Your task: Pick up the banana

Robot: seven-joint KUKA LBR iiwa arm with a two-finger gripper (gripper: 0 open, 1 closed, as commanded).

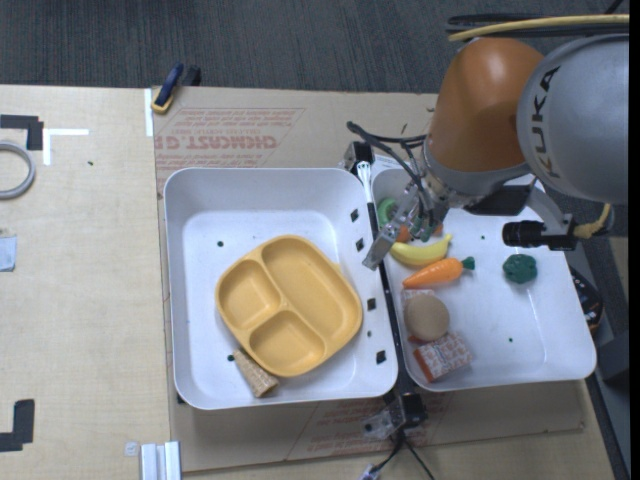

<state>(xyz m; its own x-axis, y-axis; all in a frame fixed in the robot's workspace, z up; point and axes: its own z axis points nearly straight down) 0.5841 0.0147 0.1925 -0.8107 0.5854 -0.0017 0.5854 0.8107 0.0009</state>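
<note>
The yellow banana (421, 251) lies in the right bin (540, 338), near its left wall, just above an orange carrot (436, 273). My gripper (405, 236) hangs low over the banana's left half, under the orange band of the arm. One grey finger (377, 250) reaches down by the divider between the bins, left of the banana's end. The other finger sits by the banana's upper edge. The fingers stand apart with the banana lying below them, resting on the bin floor. The wrist hides the banana's top edge.
The right bin also holds a dark green lump (519, 267), a round brown item (427, 317) and a red-and-white packet (442, 356). In the left bin (200, 228) lie a yellow divided plate (289, 305) and a brown block (256, 373).
</note>
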